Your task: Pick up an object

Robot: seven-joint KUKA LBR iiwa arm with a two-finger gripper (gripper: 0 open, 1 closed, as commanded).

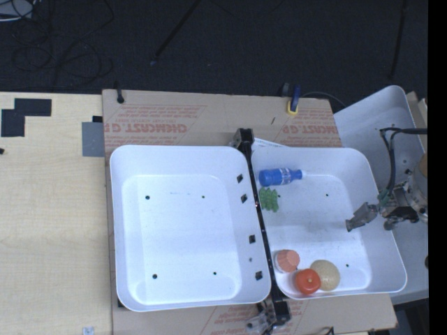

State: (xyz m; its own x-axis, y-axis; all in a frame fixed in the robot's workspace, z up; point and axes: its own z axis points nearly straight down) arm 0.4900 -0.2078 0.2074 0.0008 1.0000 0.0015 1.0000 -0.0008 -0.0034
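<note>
Camera view looks down on a blue plastic bottle (280,176) lying on its side in the right bin (349,160), toward eleven o'clock of that bin, close to the divider. It looks light, stiff and smooth, likely to roll or slip, so my judgement is to take it across the middle of its round body rather than at the pale cap end. Just below it, near nine o'clock, sits a small green leafy toy (269,199), ragged and probably soft, hard to pinch cleanly. Down at six to seven o'clock three rounded pieces cluster, touching or nearly so: a pinkish disc (287,260), a red ball-like piece (306,280) and a tan ball-like piece (325,274); they look smooth and apt to roll away under a poor grip. The hand (363,217) hangs at about three o'clock inside the right bin, well apart from every object, with nothing between its fingers; whether they are apart or together I cannot tell. The left bin (126,187) is glossy white moulded plastic with rounded corners, resting on cardboard (167,121) over the pale wood bench (49,215).
</note>
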